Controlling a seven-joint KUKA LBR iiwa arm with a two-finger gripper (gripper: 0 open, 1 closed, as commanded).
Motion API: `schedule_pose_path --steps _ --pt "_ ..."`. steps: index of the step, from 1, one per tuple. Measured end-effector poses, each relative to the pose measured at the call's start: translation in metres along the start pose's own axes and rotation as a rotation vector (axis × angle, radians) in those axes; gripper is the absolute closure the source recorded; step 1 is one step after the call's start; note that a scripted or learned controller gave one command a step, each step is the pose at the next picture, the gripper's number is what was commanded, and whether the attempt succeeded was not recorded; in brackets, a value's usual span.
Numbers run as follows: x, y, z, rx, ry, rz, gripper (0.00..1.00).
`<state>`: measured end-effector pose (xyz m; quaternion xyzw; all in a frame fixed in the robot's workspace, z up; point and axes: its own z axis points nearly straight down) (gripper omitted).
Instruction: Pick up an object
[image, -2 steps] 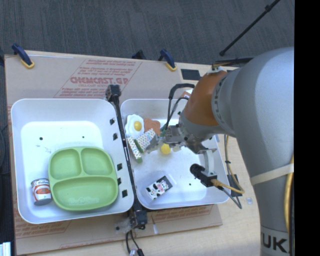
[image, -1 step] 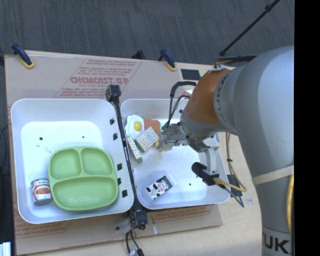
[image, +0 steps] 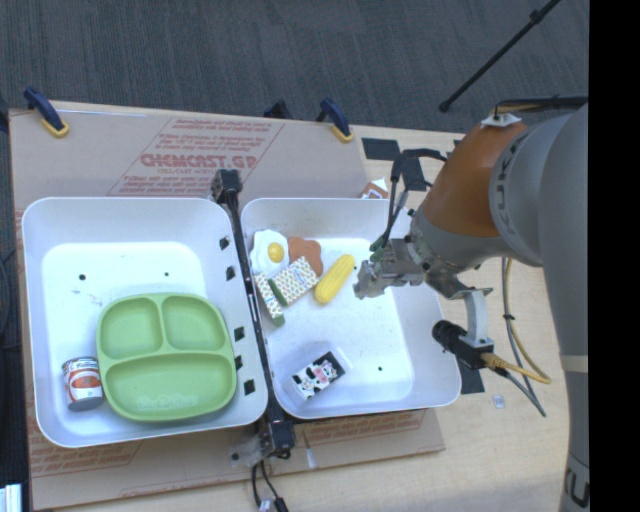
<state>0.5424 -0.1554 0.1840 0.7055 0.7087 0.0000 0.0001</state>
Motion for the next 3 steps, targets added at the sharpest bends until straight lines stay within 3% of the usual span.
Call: schedule_pose_path --steps 1,2,3 --pt "0.019 0.005 -0.010 -0.002 0.001 -0.001 1.00" --pt "0.019 0.005 -0.010 -0.001 0.000 -0.001 0.00" --pt "0.015 0.079 0.087 -0.008 -0.001 -0.003 0.00"
